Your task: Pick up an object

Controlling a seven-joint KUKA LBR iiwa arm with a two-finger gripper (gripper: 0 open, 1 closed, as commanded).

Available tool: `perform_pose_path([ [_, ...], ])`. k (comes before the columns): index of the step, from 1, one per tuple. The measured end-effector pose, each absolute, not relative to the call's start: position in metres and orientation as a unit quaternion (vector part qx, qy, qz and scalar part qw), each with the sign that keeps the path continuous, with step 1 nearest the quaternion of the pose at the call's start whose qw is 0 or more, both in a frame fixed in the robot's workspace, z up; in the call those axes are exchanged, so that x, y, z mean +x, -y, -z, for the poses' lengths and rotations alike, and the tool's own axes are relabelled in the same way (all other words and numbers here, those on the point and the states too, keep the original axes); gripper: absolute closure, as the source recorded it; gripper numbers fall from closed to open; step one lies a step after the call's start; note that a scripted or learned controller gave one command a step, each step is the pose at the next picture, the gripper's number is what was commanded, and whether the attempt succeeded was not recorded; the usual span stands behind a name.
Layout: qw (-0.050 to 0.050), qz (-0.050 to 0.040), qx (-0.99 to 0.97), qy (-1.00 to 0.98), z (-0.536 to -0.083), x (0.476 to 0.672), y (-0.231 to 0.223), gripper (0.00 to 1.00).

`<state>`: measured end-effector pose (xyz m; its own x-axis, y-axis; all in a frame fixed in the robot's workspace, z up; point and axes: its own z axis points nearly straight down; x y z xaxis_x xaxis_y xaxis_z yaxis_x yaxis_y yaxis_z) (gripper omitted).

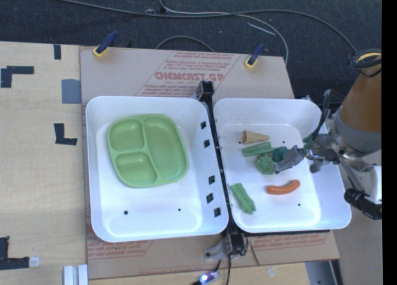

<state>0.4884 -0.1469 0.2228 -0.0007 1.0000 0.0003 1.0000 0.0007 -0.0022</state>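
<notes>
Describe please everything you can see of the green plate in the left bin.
The green plate is light green, looks like smooth plastic, and has a rounded square shape. Raised ridges divide it into three compartments: one long one on the right and two smaller ones on the left. It holds nothing. It lies flat, face up and turned at a slight angle, in the upper part of the left bin, resting on the white floor. Nothing else touches it.

Two shallow white bins side by side, mid-frame. Left bin (99, 215): green three-compartment plastic plate (147, 150), upper half. Right bin (329, 215): tan cone (254, 136) uppermost; green oblong piece (256, 149) just below it; dark green lumpy piece (266, 163) below that; orange sausage-shaped piece (283, 187) lower right; green ridged stick (243, 197) lower left.
</notes>
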Motion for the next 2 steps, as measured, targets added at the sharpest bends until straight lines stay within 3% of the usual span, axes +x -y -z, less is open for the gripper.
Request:
perform_pose_path([
  [2,0.003,-0.0019,-0.707,0.707,-0.117,0.495,0.132,0.0],
])
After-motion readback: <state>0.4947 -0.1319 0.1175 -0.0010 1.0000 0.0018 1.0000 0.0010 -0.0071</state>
